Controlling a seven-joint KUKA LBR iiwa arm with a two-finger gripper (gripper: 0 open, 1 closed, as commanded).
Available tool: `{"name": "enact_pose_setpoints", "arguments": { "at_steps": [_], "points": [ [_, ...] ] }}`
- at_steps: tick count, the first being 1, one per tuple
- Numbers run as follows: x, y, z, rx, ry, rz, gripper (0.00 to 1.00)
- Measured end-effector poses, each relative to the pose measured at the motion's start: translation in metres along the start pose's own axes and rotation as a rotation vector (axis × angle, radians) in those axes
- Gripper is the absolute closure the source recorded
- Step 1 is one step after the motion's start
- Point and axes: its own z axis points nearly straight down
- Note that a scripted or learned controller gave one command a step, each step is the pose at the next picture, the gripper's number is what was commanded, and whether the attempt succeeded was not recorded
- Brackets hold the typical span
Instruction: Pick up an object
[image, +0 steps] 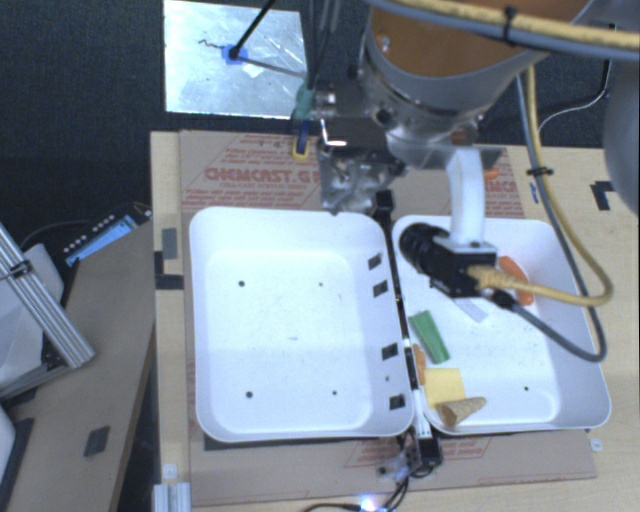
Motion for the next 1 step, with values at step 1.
{"name": "enact_pose_setpoints", "arguments": {
  "at_steps": [1],
  "points": [
    [0.0139, 0.0001, 0.0001, 0.0, -0.001, 0.0, 1.0]
  ]
}}
